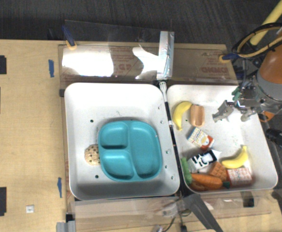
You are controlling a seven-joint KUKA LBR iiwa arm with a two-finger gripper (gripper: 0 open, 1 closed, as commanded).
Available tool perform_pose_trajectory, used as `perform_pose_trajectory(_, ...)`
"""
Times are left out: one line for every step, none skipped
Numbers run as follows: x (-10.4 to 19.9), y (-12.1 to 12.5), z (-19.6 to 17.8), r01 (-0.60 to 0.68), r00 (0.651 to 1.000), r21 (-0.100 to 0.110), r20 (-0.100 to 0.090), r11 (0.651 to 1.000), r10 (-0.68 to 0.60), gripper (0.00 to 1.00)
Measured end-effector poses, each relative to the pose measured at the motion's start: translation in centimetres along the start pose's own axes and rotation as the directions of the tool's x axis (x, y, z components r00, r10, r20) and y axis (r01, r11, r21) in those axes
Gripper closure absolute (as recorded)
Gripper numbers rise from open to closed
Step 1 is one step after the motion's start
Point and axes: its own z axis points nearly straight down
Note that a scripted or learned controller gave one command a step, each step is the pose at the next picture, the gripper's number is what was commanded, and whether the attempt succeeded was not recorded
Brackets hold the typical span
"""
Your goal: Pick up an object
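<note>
Arm (276, 76) cut off at right edge, upper part out of frame. Pincer (224, 111) small, finger gap unreadable. Cookie (92, 154) partly tucked behind teal tray (129, 150). Items in right bin's (257, 129) near corner overlap: carrot (207, 180), waffle (218, 170), carton labels too small to read.

Bright overhead light; glare on the clear panel (114, 62).

Tan bench (20, 144) with black markings, two shallow white bins side by side, left bin (78, 100), right bin (261, 149)
</note>
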Motion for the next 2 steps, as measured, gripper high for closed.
perform_pose_trajectory(3.6, -2.3, 9.8, 0.227, 0.974, 0.002, -0.002, 0.974, -0.227, 0.0)
perform_pose_trajectory(3.5, -2.6, 12.3, 0.196, 0.981, -0.006, 0.002, 0.981, -0.196, 0.0)
